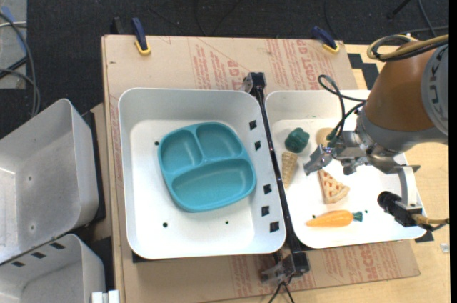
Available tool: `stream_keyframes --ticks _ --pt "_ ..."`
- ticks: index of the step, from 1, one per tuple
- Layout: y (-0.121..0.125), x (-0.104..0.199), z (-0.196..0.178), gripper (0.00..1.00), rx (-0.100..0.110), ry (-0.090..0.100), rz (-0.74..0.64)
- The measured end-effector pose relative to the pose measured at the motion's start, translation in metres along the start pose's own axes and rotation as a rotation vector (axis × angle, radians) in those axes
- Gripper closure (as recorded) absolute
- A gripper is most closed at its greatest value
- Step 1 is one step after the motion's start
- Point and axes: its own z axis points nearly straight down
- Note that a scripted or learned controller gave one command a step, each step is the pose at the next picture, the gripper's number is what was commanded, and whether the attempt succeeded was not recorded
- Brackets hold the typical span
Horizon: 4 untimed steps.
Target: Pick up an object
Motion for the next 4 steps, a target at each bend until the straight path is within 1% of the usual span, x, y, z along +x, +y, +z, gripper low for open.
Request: stream_keyframes --ticks 1,2,3,4 --pt "-0.006 -0.004 0.062 0.0 0.0 0.0 0.001" --pt "-0.002 -0.005 0.078 0.0 -0.016 -0.005 0.001" --pt "-0.001 -0.007 0.067 1.0 -0.023 -0.011 0.005" --pt "0.003 0.002 0.02 1.0 -0.01 -0.002 -0.006"
